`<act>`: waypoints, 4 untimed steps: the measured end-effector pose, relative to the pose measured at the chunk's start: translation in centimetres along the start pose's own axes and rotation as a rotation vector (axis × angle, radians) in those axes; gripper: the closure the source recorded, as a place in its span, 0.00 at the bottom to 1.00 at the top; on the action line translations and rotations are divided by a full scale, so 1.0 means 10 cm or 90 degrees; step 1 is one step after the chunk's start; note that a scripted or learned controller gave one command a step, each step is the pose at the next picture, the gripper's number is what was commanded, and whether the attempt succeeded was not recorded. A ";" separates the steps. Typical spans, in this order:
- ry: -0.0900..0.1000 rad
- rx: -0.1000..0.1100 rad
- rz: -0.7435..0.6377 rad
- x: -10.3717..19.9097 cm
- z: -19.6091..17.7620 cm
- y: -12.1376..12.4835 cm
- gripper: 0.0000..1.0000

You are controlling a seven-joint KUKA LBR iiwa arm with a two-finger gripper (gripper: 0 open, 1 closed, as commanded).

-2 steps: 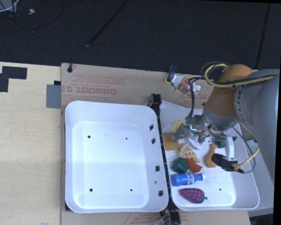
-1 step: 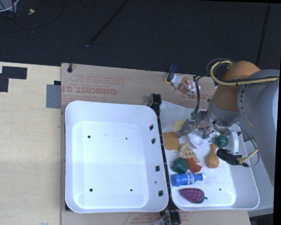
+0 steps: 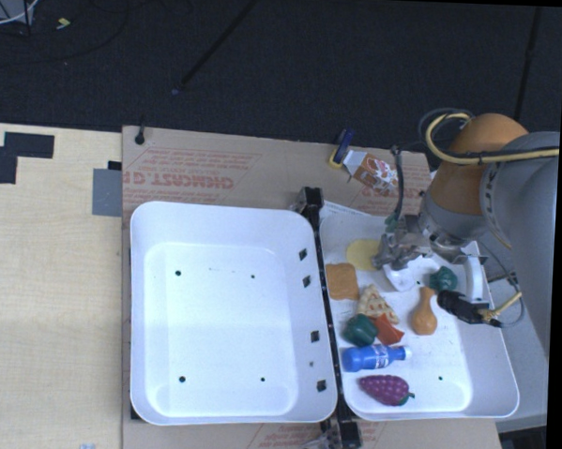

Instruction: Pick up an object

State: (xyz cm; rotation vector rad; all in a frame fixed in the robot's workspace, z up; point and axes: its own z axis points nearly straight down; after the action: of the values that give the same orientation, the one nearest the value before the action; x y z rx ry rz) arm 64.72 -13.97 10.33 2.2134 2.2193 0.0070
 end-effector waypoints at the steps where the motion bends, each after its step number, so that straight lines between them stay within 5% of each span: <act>1: 0.001 0.002 0.001 -0.20 -0.07 -0.01 1.00; 2: 0.001 0.005 0.004 -0.15 -0.69 -0.30 1.00; 3: 0.000 -0.004 -0.001 0.20 -3.24 -0.03 1.00; 4: 0.003 0.015 -0.001 0.74 -2.16 -0.54 1.00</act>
State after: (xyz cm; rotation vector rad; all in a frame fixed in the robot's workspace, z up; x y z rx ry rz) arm 59.14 -6.57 31.88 2.2264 2.2351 -0.0129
